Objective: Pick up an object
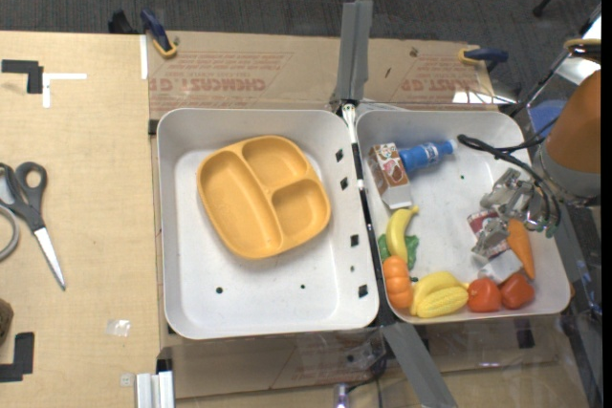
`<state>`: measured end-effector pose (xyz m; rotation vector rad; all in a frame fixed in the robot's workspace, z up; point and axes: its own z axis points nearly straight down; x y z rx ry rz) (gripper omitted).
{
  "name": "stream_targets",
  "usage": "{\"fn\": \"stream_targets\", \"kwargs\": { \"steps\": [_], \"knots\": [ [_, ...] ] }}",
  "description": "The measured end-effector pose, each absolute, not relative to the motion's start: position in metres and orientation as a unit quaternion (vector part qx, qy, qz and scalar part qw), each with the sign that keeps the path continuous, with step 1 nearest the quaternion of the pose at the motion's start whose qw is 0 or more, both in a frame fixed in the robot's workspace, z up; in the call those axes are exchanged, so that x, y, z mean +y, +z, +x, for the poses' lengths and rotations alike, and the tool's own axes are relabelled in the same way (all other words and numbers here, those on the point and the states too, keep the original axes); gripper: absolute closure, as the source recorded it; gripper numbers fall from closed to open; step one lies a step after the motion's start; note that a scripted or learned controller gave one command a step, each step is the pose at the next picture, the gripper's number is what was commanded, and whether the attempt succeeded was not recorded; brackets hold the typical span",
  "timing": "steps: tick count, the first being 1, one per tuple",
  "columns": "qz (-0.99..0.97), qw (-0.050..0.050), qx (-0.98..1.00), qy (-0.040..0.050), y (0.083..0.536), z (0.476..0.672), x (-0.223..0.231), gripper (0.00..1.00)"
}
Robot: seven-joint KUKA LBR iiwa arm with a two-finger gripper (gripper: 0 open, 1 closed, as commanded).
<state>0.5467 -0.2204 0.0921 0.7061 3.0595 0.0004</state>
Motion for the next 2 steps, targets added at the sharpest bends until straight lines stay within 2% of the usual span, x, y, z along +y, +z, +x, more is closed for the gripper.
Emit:
{"fn": "stream_targets", "kwargs": {
  "steps": [1,2],
  "knots": [
    [0.223,0.005,0.975,0.0009,0.1027,0.5502,-0.2185,1.00],
    [0.223,0.004,0.975,0.0004,0.1022,0.5492,-0.2188,0.00]
  ]
}}
